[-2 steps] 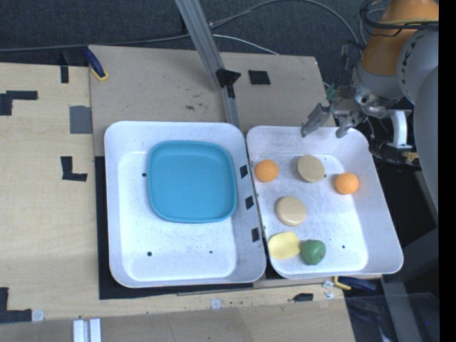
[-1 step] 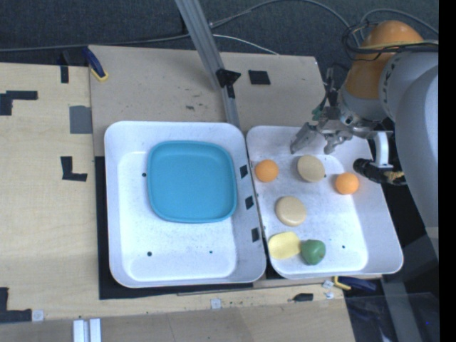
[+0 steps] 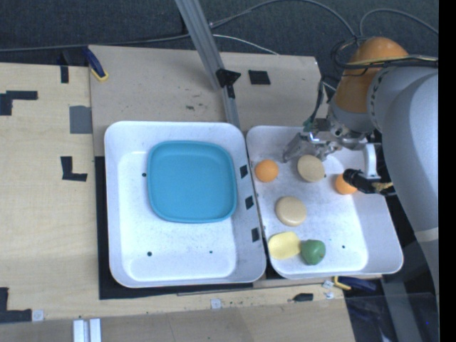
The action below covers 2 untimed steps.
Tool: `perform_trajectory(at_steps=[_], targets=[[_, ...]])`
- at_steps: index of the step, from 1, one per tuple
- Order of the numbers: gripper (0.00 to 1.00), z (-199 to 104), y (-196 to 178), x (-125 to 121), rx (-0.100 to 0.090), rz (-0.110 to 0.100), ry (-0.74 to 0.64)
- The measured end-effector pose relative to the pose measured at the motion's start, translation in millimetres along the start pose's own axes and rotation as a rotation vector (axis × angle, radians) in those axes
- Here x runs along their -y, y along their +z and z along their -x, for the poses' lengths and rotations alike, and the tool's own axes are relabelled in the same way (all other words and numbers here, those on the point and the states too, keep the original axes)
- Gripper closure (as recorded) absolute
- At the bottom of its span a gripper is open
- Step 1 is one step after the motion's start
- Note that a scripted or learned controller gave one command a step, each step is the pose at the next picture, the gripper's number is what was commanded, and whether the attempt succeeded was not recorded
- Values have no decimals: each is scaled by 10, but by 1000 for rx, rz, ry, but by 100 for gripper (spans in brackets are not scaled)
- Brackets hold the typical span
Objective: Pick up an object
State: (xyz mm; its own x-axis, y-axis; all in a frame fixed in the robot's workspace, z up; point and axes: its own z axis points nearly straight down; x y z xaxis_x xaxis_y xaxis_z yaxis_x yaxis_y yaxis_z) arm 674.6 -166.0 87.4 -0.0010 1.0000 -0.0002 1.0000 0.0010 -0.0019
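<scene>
Beige round object (image 3: 311, 168) | smooth, matte | right bin (image 3: 356, 258) | below gripper (image 3: 308, 148)

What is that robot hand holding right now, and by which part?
It cannot be told. The gripper sits right above a beige round piece in the right bin, but the view does not show the piece clamped between its fingers.
</scene>
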Motion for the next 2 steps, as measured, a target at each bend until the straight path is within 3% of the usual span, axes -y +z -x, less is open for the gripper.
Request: perform_trajectory(at_steps=[1, 2], targets=[[100, -1, -117, -5, 1, 1, -1], [100, -62, -715, 31, 1, 7, 0]])
